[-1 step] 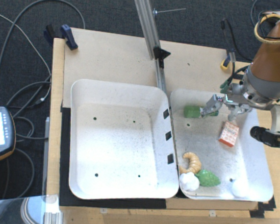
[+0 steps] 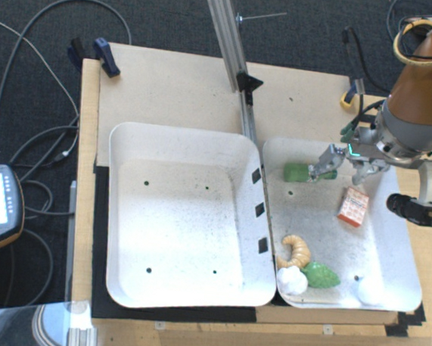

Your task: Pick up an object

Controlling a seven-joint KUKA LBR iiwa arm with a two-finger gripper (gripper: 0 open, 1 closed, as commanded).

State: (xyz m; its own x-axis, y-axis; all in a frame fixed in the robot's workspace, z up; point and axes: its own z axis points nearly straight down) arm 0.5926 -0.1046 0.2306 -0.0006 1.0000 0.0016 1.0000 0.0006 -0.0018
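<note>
On the worktop point(image 2: 178, 89) the left bin point(image 2: 122, 197) sits beside the right bin point(image 2: 397, 262), which holds a green block point(image 2: 296, 172) at its far left, then a tan curled toy point(image 2: 297, 251), a white ball point(image 2: 291, 281) and a green soft piece point(image 2: 321, 276) near the front. The gripper point(image 2: 346, 167) hangs just right of the green block with its fingers spread and nothing between them, and an orange-and-white small box point(image 2: 353, 207) lies just below it.

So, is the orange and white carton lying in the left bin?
No, the orange and white carton lies in the right bin, near the tool.
</note>
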